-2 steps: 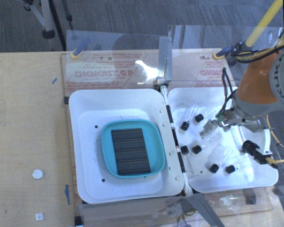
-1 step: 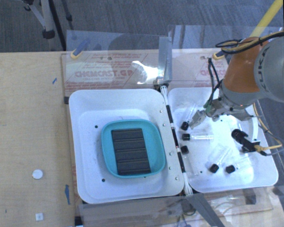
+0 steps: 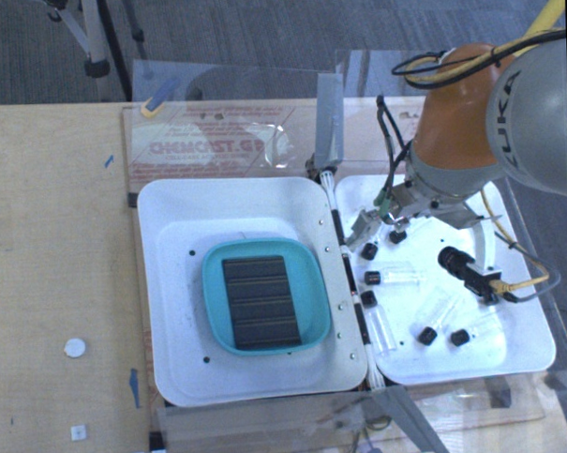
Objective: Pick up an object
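Observation:
The right bin (image 3: 528,351) holds several small clear vials with black caps. One vial (image 3: 395,277) lies near its middle, another (image 3: 379,324) along its left wall, and two more (image 3: 440,319) (image 3: 478,331) towards the front. My gripper (image 3: 375,222) hangs below the orange wrist band (image 3: 457,110), low over the back left part of this bin. Loose black caps (image 3: 369,251) (image 3: 397,235) sit just beside it. Nothing can be made out between the gripper's tips.
The left bin (image 3: 168,273) holds a teal tray (image 3: 217,308) with a dark ridged block (image 3: 261,302) in it. A black cylinder (image 3: 462,266) on a yellow cable hangs over the right bin. A clear plastic sheet (image 3: 205,144) lies behind the bins.

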You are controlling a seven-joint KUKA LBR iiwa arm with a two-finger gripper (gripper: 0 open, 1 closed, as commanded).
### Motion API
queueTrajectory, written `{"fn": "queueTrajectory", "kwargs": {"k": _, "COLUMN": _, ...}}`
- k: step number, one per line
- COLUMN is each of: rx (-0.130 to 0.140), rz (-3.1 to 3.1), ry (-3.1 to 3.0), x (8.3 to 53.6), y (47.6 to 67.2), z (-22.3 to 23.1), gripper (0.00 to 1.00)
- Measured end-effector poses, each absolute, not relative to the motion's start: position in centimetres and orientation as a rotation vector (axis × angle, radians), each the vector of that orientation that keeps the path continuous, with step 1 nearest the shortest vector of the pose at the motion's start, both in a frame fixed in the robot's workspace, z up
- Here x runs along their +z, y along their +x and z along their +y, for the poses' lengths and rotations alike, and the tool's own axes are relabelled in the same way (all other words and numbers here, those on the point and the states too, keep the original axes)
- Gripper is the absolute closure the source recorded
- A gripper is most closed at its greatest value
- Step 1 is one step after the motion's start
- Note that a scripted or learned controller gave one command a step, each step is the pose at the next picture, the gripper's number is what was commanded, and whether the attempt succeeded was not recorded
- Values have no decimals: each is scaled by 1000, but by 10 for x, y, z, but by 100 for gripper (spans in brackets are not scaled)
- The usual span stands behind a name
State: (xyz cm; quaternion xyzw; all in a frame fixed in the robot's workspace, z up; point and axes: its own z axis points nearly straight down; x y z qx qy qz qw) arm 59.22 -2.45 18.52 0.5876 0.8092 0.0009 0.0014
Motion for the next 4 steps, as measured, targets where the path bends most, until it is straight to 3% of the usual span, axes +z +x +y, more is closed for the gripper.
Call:
{"fn": "queueTrajectory", "kwargs": {"k": 1, "rx": 0, "rz": 2588, "ry": 1782, "x": 185, "y": 549, "z": -43, "gripper": 0}}
{"fn": "queueTrajectory", "kwargs": {"k": 2, "rx": 3, "rz": 2612, "ry": 1740, "x": 185, "y": 567, "z": -31, "gripper": 0}}
{"fn": "queueTrajectory", "kwargs": {"k": 3, "rx": 6, "rz": 2605, "ry": 1742, "x": 195, "y": 568, "z": -32, "gripper": 100}}
{"fn": "queueTrajectory", "kwargs": {"k": 4, "rx": 0, "rz": 2734, "ry": 1547, "x": 143, "y": 560, "z": -103, "gripper": 100}}
